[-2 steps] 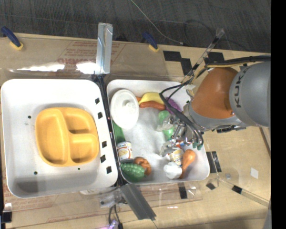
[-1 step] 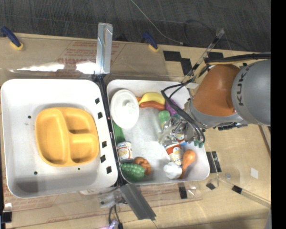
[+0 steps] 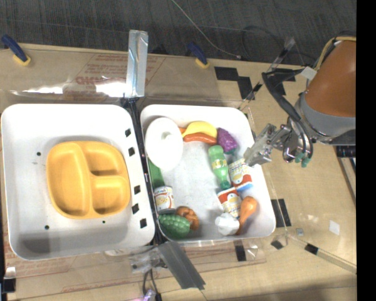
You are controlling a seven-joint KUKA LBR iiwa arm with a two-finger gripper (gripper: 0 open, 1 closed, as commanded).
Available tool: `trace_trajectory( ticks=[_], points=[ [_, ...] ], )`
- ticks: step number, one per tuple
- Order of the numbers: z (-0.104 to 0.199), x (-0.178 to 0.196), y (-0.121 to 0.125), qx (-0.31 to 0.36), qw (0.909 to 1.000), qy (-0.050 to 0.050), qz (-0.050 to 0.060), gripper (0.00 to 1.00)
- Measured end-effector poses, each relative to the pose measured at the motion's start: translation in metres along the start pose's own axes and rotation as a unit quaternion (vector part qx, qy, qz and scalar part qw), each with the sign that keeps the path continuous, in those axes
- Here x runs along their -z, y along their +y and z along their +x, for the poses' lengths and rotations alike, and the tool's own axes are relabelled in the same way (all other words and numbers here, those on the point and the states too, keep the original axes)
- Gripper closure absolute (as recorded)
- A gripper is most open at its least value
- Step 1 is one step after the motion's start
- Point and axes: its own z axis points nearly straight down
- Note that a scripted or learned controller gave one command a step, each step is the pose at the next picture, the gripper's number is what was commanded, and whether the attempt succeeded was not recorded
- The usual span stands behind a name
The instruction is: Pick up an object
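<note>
The right bin (image 3: 194, 242) holds several toy foods. Among them are a white round lid (image 3: 163, 143), a yellow and red piece (image 3: 199, 131), purple grapes (image 3: 227, 139), a green bottle (image 3: 218, 165), a small labelled can (image 3: 239, 173) and an orange carrot (image 3: 247, 209). My gripper (image 3: 258, 152) hangs at the bin's right rim, just right of the small can and above it. I see nothing held in it.
A yellow divided tray (image 3: 88, 179) lies in the left bin (image 3: 25, 121). More items sit low in the right bin: a can (image 3: 163, 199), a green bumpy vegetable (image 3: 174, 226) and a white piece (image 3: 225, 224). Cables (image 3: 282, 99) trail by the arm.
</note>
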Motion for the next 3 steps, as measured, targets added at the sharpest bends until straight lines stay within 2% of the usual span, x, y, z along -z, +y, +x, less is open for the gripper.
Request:
trace_trajectory(
  ticks=[1,2,3],
  points=[
    [0.001,-0.003,0.000,0.000,1.0000,0.003,0.000,0.00],
    [0.022,-0.179,-0.005,0.019,0.9998,0.003,0.000,0.00],
    [0.020,-0.167,-0.003,0.023,0.9997,0.000,0.000,1.00]
  ],
)
